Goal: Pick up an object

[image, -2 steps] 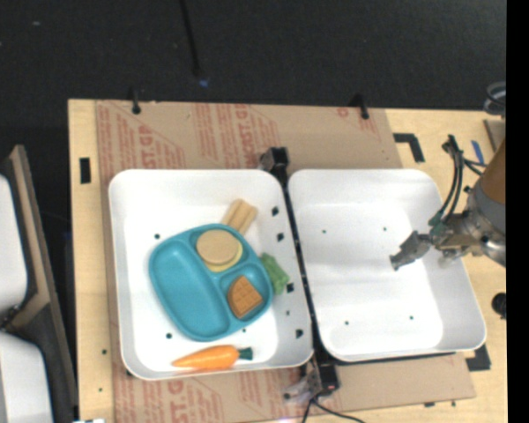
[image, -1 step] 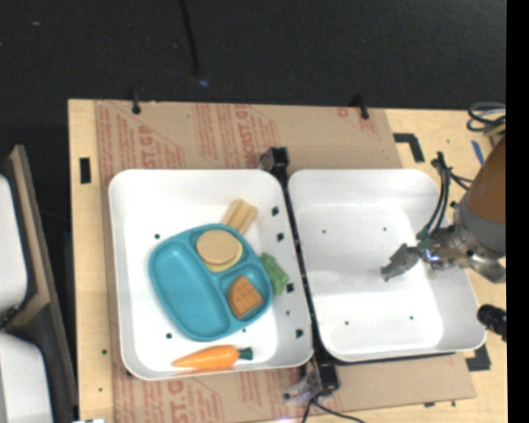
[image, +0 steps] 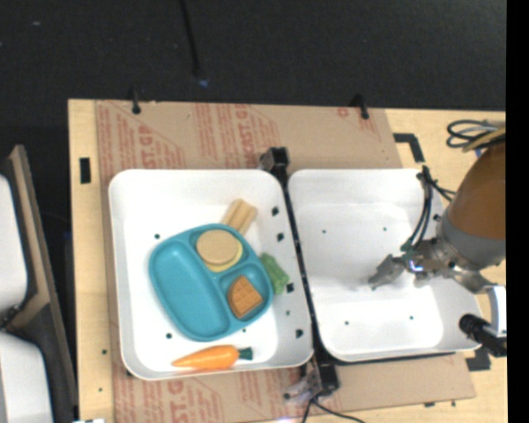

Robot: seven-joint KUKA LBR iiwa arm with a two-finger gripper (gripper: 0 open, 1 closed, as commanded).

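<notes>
Nothing is picked up yet: the pincer point(image: 385, 272) hangs open and unladen over the right bin point(image: 353, 324); the carrot point(image: 213, 357) lies in the left bin point(image: 137, 218).

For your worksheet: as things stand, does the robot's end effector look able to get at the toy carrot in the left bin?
Probably yes. The carrot lies in the open near the left bin's front wall, nothing on top; the end effector hangs over the right bin and must cross the divider.
</notes>
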